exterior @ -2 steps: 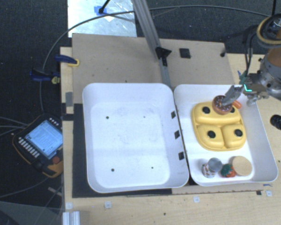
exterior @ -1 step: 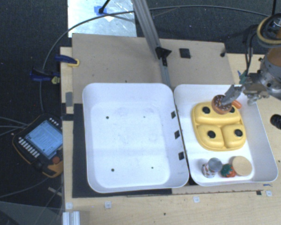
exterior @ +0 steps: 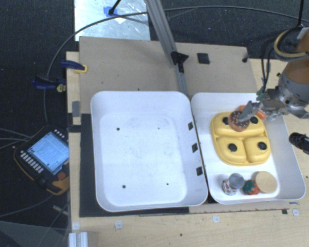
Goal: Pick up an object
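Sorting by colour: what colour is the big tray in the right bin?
Yellow tray, camera view.

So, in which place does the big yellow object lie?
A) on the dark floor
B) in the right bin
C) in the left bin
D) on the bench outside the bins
B: the yellow moulded tray rests inside the right bin, in its upper half, under the end effector; the small items sit nearer the front wall.
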Robot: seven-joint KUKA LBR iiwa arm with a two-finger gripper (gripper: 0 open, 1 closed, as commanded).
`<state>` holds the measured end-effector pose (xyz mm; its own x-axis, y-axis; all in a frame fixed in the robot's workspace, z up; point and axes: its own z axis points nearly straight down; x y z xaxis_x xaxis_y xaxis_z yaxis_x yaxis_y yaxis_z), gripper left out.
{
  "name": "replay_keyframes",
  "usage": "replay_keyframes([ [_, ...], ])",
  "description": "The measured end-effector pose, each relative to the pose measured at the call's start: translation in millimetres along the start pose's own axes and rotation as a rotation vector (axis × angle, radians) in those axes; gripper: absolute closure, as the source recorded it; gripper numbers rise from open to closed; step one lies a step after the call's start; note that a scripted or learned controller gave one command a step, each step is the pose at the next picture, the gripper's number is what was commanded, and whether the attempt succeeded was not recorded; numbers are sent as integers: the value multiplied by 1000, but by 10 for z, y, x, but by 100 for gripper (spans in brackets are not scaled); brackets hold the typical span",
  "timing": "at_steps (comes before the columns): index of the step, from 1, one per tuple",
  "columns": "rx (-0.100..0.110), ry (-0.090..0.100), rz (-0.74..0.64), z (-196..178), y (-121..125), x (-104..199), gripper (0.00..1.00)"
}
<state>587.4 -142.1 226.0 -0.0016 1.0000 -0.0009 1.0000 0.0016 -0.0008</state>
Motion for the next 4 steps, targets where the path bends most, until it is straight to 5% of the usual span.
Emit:
replay_keyframes([
  [2,2,2,0,1005,-32,33,0],
  [3,-5,1,-1,858,-9,28,100],
  [4,-9,-1,-3,209,-4,26,100],
])
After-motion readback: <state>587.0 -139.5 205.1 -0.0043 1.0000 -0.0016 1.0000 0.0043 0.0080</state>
